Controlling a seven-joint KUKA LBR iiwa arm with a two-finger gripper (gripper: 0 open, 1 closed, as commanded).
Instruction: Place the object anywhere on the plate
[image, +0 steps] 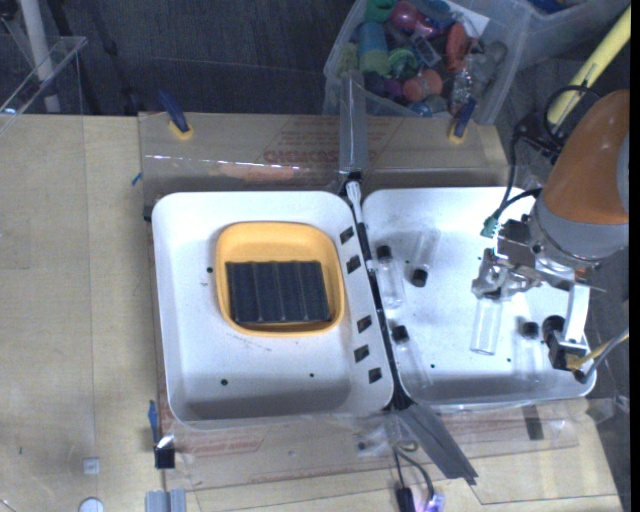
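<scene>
Looks like we're at the pick-up step: the gripper (487, 290) hangs low in the right shallow white plastic bin (440, 385), right at the top end of a clear, see-through tube-like vial (485, 326) lying on the bin floor, and honestly I can't tell whether it's spread or pinching. The rounded-square yellow plate (228, 250) with its dark ribbed slab (279, 291) sits in the left bin, well apart. Next up, I'd guess, is a firm squeeze on that slick, glassy tube, since it could slip easily.

Yellow plate (278, 243) with dark ribbed insert in left bin; clear tube (485, 327) in right bin.
</scene>
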